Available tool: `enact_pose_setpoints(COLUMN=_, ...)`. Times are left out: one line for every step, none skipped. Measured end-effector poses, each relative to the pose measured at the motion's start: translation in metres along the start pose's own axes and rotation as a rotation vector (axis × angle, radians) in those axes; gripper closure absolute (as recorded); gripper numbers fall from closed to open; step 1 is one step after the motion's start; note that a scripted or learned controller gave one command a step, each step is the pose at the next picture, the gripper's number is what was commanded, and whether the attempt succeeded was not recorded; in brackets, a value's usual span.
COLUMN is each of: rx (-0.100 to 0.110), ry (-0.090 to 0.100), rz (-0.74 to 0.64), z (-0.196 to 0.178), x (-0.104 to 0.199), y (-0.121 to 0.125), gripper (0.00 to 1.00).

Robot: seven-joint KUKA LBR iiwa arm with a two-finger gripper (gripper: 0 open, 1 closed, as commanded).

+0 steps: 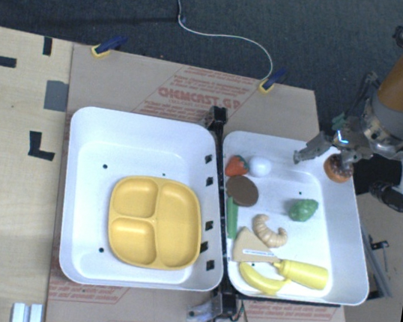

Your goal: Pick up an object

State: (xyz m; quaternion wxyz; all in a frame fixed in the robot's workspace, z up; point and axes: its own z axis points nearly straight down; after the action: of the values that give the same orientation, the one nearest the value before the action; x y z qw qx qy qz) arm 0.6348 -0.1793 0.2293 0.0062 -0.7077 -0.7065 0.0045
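A yellow divided plate [154, 222] filled the left bin [89, 127]. In the right bin [348, 217], a yellow banana [262, 280] lay at six o'clock: light, smooth, likely best pinched across its middle. At two o'clock the gripper [324, 155] hung over the rim, its opening impossible to judge.

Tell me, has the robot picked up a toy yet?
Not yet, it seems. Done: the arm's gripper has reached the right bin's top edge. In hand: nothing I can see between its fingers; a small orange-brown thing sits at the rim beside it. Left: grabbing one toy, like the green piece or banana, which lie untouched.
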Motion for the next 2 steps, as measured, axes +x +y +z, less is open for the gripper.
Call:
enact_pose_setpoints(rx=-0.013, ry=-0.003, rz=-0.003, z=-0.009, x=0.000, y=0.002, gripper=0.00)
enact_pose_setpoints(rx=-0.009, ry=-0.002, rz=-0.004, z=0.052, x=0.008, y=-0.003, gripper=0.00)
